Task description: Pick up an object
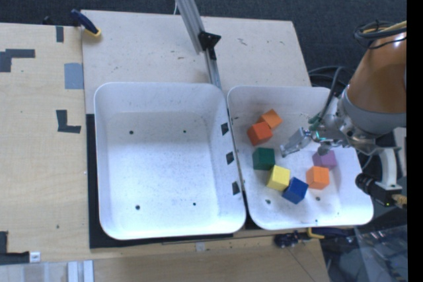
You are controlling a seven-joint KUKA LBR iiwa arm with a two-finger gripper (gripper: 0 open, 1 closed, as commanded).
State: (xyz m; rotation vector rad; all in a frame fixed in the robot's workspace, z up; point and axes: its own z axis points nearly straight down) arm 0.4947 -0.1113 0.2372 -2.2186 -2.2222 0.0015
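The right white bin (pixel 344 211) holds several coloured blocks. An orange block (pixel 271 119) and a red-orange block (pixel 260 133) lie near its back left. In a diagonal row towards the front sit a green block (pixel 264 158), a yellow block (pixel 278 177) and a blue block (pixel 295 189). Another orange block (pixel 318 177) and a purple block (pixel 324 159) lie further right. My gripper (pixel 293 143) hangs over the middle of this bin, right of the red-orange and green blocks and left of the purple one. No block is seen in it.
The left white bin (pixel 106 142) adjoins the right one. A slanted metal rail (pixel 188 6) runs down to the bins' shared wall. Black cables (pixel 327 92) and the arm's body (pixel 377 89) crowd the right bin's right side.
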